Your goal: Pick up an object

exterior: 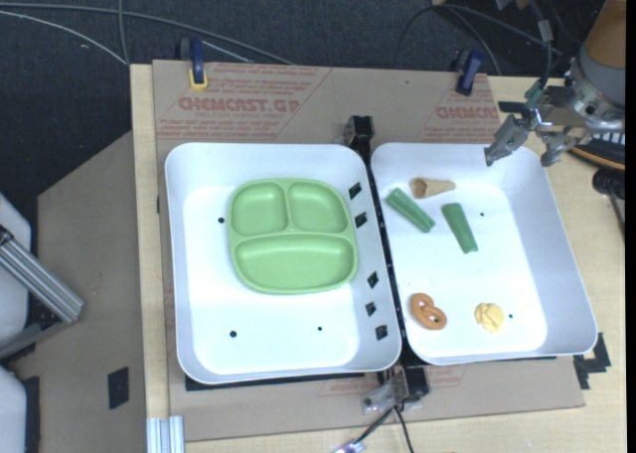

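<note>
While end effector (529,146) hovers open | cone (431,186) lies left, apart

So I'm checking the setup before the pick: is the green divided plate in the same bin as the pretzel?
No, the green divided plate lies in the left bin, while the pretzel lies in the right bin.

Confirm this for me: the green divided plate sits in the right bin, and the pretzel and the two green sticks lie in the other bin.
Not quite. The camera view shows the green divided plate in the left bin, not the right. The pretzel and the two green sticks lie in the other, right bin.
</note>
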Robot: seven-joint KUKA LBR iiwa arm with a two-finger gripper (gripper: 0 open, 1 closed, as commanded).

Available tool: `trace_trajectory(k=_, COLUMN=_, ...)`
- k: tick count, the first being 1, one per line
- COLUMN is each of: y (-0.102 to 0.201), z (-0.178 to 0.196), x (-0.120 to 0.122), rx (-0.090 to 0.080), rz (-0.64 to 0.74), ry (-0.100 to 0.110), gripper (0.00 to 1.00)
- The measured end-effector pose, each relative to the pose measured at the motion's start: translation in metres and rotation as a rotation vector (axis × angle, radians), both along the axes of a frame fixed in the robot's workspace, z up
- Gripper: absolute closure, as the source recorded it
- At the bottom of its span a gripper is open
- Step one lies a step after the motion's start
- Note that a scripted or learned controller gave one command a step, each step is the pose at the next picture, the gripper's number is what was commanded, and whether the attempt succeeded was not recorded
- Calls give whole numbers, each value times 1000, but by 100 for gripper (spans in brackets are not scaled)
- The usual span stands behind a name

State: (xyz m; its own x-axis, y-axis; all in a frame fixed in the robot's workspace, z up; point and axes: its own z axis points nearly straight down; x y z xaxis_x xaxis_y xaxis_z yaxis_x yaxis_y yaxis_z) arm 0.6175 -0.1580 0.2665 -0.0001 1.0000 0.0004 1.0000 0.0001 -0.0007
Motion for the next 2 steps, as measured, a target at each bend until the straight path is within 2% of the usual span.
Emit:
trace_trajectory(k=1, y=2, z=-42, x=2, rx=1, rz=0, ry=4, gripper=0)
trace_trajectory(k=2, y=-6, z=-100, x=4, rx=2, rz=-1, ry=6, gripper=0)
